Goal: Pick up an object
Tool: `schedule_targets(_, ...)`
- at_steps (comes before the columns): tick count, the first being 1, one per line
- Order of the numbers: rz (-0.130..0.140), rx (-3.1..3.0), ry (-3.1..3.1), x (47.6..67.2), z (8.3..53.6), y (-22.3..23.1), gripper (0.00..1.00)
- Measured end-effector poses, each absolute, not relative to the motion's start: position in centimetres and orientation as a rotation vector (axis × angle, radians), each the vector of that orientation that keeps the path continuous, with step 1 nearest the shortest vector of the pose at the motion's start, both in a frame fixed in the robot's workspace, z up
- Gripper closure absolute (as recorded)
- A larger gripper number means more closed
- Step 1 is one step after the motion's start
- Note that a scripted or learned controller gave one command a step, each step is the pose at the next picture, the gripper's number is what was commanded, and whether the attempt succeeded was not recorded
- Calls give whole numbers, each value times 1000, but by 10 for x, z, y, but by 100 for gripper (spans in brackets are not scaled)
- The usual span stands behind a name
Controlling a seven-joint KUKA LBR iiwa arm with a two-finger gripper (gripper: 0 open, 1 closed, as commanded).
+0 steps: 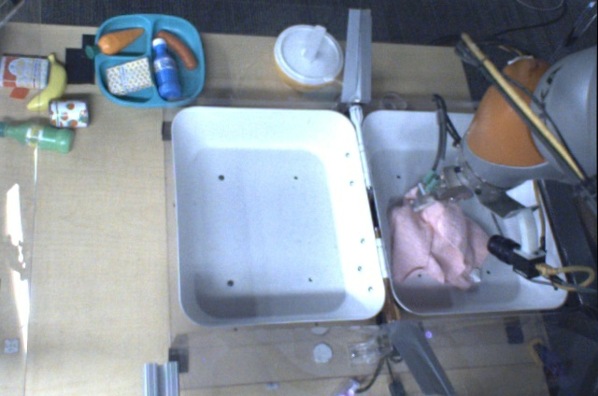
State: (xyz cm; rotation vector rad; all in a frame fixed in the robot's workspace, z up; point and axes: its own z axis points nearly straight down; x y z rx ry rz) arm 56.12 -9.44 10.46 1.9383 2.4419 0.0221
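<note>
I'm down in the right bin [411, 137], my gripper [447, 189] just at the top edge of the pink cloth [434, 240]. Whether I'm pinching it, I can't tell. The cloth lies on the floor; lifting remains.

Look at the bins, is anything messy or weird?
Just one thing: a pink cloth lies crumpled in a heap in the right bin, right under the gripper. The left bin looks tidy.
</note>
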Motion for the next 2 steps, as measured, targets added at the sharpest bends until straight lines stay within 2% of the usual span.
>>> schedule_targets(1,5,1753,2602,625,185,-72,100)
schedule_targets(2,4,1753,2602,625,186,-72,0)
